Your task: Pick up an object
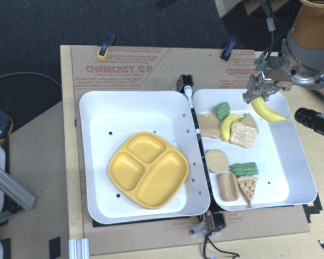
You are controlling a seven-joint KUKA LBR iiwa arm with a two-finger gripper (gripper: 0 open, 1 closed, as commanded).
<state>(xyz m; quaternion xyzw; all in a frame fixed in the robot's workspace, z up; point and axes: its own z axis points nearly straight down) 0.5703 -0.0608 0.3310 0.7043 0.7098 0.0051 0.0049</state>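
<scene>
Brown board (pixel 151 63) under the bins reads, apparently, "CHEMCAST GP", partly repeated rightward.

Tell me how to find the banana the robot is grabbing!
Look in the right white bin, up at its far corner under the tool. A yellow banana hangs there, lifted apart from the other banana, which lies among the crackers.

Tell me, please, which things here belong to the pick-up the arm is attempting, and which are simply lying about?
In the job:
gripper, above the right bin's far edge
banana, just below the gripper

Lying about:
second banana
cracker
two green pieces
pizza slice
yellow divided plate in the left bin
</scene>
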